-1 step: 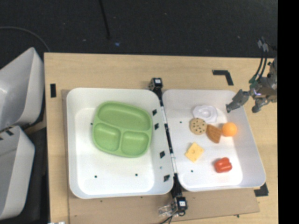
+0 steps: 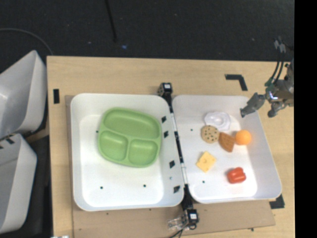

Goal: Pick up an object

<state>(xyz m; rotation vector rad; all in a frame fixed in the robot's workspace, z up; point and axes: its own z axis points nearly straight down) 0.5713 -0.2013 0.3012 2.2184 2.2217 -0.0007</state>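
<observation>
The right bin holds a small white object, a round cookie, a brown wedge, an orange ball, a yellow cheese piece and a red pepper. My gripper hangs at the far right, over the right bin's upper right corner. Its two fingers stand spread apart with nothing between them. It is up and to the right of the orange ball, clear of all the items.
The left bin carries a green divided plate. A row of black clips runs along the seam between the bins. White casings stand off the bench's left edge.
</observation>
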